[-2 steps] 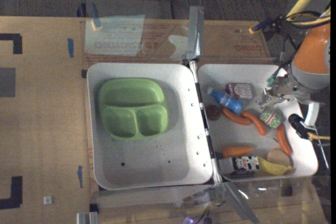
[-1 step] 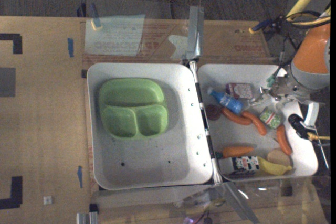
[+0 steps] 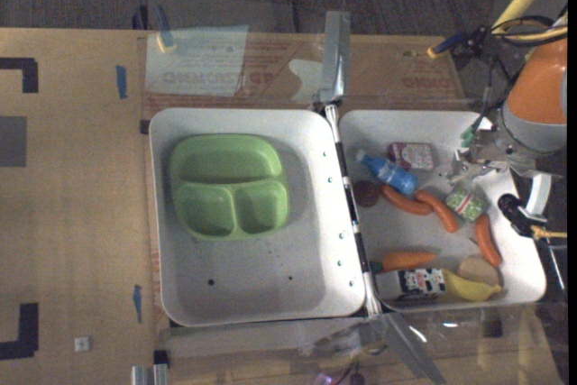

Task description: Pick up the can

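Bins sit side by side at the middle of the frame: the left bin (image 3: 171, 284) holds a green divided plate (image 3: 230, 186) in its upper left part, and the right bin (image 3: 532, 279) is crowded with small items. Toward the upper middle of the right bin lies the can (image 3: 412, 155), on its side, dark red with a pale end, just right of the cap end of a blue bottle (image 3: 389, 172) that slants down toward the right. Below the bottle, two sausages (image 3: 424, 205) lie end to end, and a small green and white carton (image 3: 466, 204) rests beside them. Lower in the bin are a carrot (image 3: 407, 261), a dark box with a white label (image 3: 420, 282), a banana (image 3: 472, 287) and another sausage (image 3: 487, 239). At the frame's right edge the grey arm with its orange band (image 3: 541, 86) reaches over the bin, and the gripper (image 3: 471, 160) hangs just right of the can, apart from it and above the carton. Whether its opening is wide or narrow I cannot tell, since that part is blurred and cluttered.
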Available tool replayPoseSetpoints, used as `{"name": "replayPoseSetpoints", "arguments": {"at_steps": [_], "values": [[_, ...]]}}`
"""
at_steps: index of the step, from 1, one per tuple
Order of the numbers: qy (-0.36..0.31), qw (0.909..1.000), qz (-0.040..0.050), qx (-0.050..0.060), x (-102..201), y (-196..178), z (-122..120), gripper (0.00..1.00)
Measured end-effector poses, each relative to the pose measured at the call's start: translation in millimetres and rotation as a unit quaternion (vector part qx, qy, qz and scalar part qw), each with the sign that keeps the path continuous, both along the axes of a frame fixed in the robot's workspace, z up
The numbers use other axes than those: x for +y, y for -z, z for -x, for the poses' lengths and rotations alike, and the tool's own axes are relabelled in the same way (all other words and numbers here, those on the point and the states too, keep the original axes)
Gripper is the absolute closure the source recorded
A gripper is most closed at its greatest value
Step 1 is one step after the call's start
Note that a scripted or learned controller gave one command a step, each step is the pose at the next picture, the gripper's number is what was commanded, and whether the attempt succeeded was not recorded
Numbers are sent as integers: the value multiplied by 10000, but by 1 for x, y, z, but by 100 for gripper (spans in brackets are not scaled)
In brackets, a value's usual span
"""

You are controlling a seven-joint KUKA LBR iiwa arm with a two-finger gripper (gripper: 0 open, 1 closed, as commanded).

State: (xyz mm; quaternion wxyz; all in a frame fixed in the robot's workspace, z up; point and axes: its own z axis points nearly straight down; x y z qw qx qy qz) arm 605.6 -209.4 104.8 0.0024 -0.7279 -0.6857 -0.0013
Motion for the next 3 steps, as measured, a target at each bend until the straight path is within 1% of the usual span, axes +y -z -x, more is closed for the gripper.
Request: {"name": "replayPoseSetpoints", "arguments": {"at_steps": [1,2,3], "values": [[1,10000,-1,2,0,0,0,0],[376,9993,-60,-27,3,19,14,0],[394,9992,-9,-18,-2,13,15,100]]}}
